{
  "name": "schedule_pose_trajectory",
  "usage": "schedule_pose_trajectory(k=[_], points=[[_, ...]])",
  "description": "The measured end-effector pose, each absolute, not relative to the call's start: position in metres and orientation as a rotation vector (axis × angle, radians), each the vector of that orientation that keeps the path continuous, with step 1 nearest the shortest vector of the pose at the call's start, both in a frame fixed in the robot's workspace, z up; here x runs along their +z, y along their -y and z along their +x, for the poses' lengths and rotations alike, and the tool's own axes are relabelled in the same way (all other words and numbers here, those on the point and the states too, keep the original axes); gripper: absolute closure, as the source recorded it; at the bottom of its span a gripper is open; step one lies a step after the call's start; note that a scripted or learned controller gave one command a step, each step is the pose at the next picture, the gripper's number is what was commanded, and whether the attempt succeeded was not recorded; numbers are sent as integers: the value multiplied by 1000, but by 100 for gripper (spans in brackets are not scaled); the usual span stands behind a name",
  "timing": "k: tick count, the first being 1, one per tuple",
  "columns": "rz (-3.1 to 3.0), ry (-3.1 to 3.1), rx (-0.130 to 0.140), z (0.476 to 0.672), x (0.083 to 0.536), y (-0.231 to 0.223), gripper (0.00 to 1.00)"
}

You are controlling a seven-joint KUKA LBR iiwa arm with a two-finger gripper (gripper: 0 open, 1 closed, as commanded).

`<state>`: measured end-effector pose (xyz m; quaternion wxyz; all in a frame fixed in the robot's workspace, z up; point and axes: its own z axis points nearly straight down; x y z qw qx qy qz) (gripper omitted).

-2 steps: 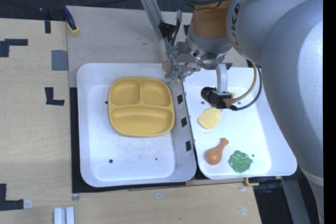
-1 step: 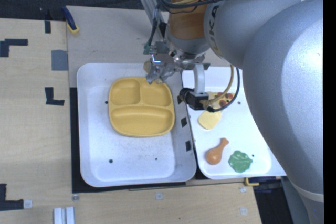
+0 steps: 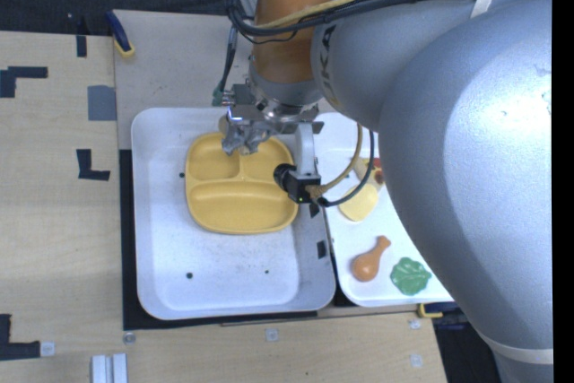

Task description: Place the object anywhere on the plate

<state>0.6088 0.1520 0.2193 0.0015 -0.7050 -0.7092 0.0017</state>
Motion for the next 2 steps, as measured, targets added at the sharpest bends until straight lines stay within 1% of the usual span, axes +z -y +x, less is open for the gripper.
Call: schedule_pose_trajectory(k=[1,2], points=[[-2217,2223,5,595,223,-156,100],[-2218,2223,4,595,223,-156,0]])
